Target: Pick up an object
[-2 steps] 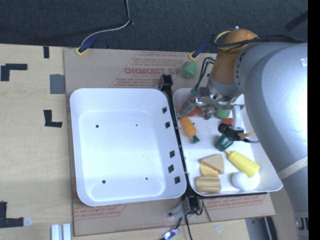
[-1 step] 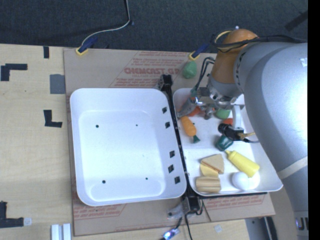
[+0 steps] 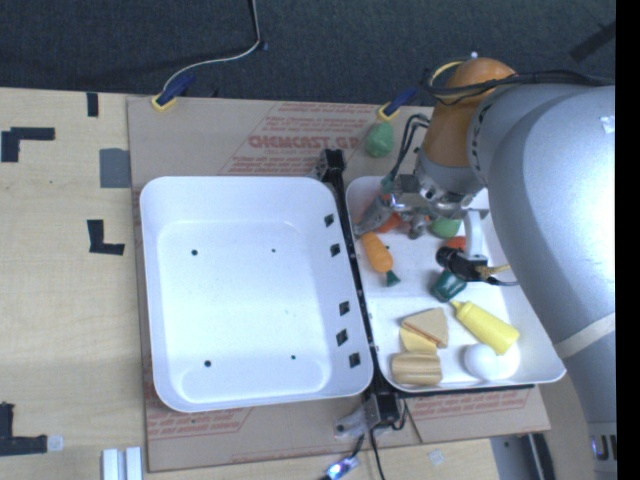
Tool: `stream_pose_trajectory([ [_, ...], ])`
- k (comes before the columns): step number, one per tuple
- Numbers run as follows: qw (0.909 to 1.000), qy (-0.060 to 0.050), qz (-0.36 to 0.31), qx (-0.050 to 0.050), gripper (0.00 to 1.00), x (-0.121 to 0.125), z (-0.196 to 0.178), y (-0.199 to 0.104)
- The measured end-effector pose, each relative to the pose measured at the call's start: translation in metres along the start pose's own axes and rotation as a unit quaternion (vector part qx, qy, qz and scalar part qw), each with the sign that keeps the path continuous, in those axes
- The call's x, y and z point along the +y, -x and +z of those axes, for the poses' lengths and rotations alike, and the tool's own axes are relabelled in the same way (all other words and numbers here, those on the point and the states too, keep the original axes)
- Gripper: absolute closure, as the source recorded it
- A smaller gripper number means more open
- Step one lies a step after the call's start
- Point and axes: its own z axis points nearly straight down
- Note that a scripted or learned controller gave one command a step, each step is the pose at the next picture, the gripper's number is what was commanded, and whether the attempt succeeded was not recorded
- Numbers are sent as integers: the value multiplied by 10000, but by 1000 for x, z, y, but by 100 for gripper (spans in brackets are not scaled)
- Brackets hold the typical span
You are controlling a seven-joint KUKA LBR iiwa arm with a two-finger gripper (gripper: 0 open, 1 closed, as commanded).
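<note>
My gripper is low in the far left corner of the right bin, under the orange wrist band. Just in front of it lies an orange carrot with a green tip. A green piece and a small red piece sit right beside the gripper body. Nearer the front are a teal block, a yellow bottle, a sandwich wedge, a bread roll and a white egg.
The left bin stands beside the right one, with a black hinge strip between them. A green toy lies on the cardboard behind the bins. The grey arm covers the right bin's far right side.
</note>
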Motion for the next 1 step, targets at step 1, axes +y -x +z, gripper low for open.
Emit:
stream_pose_trajectory([
  [1, 10000, 0, 0, 0, 0, 0, 0, 0],
])
